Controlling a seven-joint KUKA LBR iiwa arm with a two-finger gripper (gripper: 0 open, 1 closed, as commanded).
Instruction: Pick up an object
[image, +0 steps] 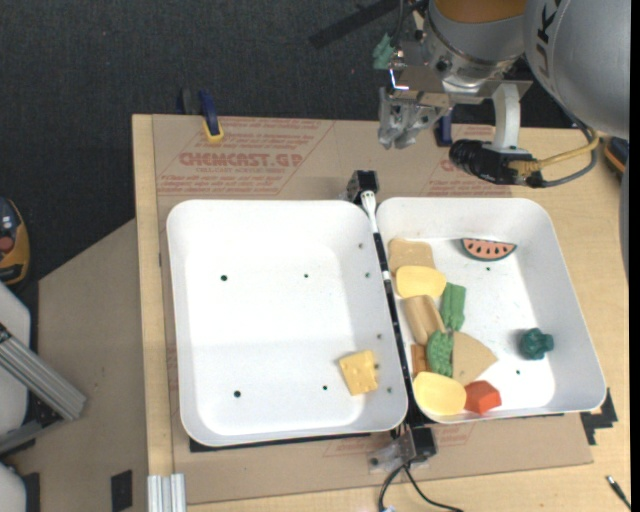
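Note:
My gripper (405, 128) hangs high above the bench, over the far edge between the two bins, with nothing visible between its fingers. The right bin (560, 300) holds a watermelon slice (487, 248), a dark green lump (535, 343), a red block (483, 397), yellow pieces (421, 282) (438, 393), tan pieces (411, 253) (421, 318) (470, 353) and green pieces (454, 305) (440, 352), crowded along its left wall. In the left bin (260, 260) a yellow cheese wedge (360, 372) lies near the front right corner.
Both bins sit on a cardboard sheet (260, 155) on the bench. A black clip (362, 185) stands at the far end of the seam between the bins, and another clip (415, 441) at the near end. A blue-and-yellow clamp (210, 115) holds the cardboard's far left edge.

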